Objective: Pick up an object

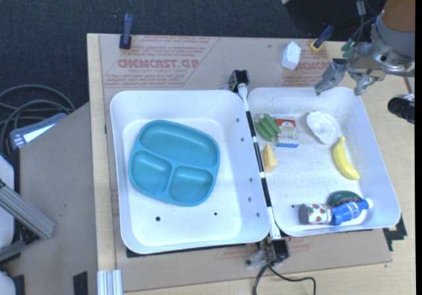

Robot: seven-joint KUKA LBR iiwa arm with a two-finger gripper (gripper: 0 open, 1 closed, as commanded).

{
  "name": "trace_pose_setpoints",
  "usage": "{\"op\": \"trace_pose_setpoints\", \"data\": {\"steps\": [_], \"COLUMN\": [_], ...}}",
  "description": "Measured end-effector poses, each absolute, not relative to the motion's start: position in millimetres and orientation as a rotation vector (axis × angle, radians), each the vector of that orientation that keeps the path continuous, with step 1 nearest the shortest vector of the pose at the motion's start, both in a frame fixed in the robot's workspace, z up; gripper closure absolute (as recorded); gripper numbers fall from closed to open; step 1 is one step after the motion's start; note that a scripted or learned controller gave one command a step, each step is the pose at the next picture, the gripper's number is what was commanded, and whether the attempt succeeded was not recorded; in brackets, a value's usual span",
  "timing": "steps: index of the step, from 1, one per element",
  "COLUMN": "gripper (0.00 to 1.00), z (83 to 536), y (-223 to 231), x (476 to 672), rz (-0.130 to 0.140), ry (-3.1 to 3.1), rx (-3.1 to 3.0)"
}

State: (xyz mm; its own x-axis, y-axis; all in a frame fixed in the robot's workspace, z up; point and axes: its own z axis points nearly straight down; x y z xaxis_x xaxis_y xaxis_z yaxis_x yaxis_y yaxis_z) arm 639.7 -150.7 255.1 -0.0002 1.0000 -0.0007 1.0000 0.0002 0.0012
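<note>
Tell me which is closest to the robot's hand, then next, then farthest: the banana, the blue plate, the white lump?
From the hand:
1. White lump, top of right bin.
2. Banana, right side of the same bin.
3. Blue plate, left bin.

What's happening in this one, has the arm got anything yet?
Not yet. The gripper hangs open over the far edge of the right bin, with nothing between its fingers. Below it in that bin lie a white object, a banana, a small carton, green pods and a bottle. The left bin holds a blue divided plate.
</note>
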Motion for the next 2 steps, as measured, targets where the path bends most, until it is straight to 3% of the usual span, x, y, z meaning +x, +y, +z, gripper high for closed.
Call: {"op": "trace_pose_setpoints", "data": {"steps": [1,2], "gripper": [0.00,0.00], "z": [159.0,105.6], "y": [-185.5,-209.1], "x": [622.2,588.0], "rz": [-0.001,-0.002], "ry": [2.221,2.222], "rx": [2.222,2.223]}}
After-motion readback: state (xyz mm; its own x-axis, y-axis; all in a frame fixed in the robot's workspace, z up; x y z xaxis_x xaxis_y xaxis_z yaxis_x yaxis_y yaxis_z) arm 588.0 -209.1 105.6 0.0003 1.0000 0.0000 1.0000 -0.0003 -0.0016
